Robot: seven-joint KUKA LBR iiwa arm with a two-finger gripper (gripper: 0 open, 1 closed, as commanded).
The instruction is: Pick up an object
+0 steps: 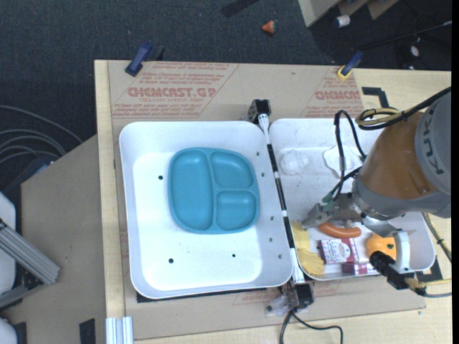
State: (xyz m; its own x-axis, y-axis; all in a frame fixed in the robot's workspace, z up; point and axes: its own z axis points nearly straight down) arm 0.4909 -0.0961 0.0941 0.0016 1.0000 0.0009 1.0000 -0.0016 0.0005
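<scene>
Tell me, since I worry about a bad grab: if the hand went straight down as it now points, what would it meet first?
Most likely the orange hot-dog-like toy lying in the right bin, just under the hand. Depth is hard to judge from this slanted view, so it may already be touching it.

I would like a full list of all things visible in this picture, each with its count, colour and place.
Bins: two, white, side by side on the bench.
Divided plate: one, light blue, in the left bin.
Clear cup-like item: one, transparent, upper part of the right bin.
Sausage-shaped item: one, orange, right bin, under the wrist.
Packet: one, red and white, right bin, near edge.
Yellow item: one, right bin, near-left corner.
Clamps: two, blue, on the bench's far edge.
Arm: one, grey with an orange band, over the right bin.
</scene>
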